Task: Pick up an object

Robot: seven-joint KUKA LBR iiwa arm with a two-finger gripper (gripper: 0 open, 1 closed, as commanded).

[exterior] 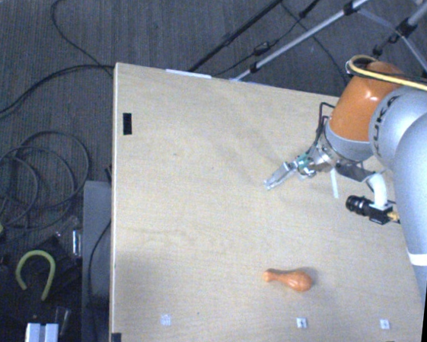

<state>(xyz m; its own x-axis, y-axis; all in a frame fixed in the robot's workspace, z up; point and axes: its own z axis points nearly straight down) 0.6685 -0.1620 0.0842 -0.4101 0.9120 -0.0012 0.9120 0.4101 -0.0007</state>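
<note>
An orange pear-shaped object [290, 279] lies on its side on the light wooden bench top [192, 225], in the lower right part of the camera view. My gripper [276, 180] hangs over the bench farther back, pointing down and to the left from the grey arm's orange-banded wrist [359, 106]. It is well apart from the orange object, roughly a hand's length behind it, and nothing shows at its tip.
Small black and white markers [301, 322] dot the bench near its front edge, and a black one [127, 123] sits at the back left. Off the bench's left edge, cables [36, 177] and tools [34, 270] lie on the dark floor. Tripod legs [306, 31] stand behind.
</note>
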